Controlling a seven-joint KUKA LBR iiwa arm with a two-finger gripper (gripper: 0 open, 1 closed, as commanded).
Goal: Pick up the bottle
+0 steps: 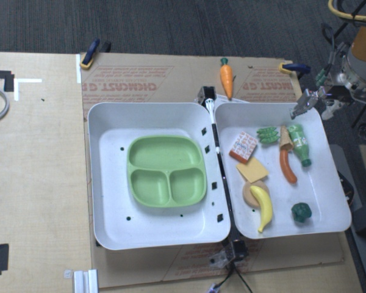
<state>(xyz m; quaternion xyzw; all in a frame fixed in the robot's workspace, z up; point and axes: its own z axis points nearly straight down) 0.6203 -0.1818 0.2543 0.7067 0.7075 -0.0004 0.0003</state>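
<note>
My gripper point(306, 104) hovers at the upper right, over the right white bin's point(335, 182) top rim; I cannot tell its state. The green plastic bottle point(299, 143) lies just below, beside the orange sausage point(287, 166). I judge this the approach; next, descend onto it.

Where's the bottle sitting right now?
The green bottle lies in the right bin, near its far right corner, beside the orange sausage and right of the green beans. The tool hovers just beyond it.
</note>
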